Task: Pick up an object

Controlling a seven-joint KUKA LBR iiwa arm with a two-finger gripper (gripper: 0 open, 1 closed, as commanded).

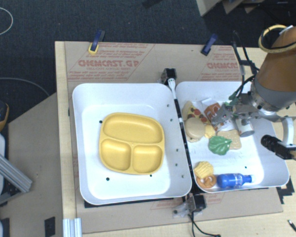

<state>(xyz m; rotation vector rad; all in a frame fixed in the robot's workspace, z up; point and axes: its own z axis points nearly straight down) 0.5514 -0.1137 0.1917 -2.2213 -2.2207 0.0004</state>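
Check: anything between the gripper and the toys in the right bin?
Nothing visible. The gripper is already down among the toy food pile in the right bin, beside the green leaf. The blue bottle lies apart by the near rim.

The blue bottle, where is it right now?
The blue bottle lies on its side at the right bin's near edge, just right of a ridged yellow piece, below the green leaf.

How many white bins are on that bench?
2: the left shallow white plastic bin holds a yellow divided tray; the right white bin holds small items.
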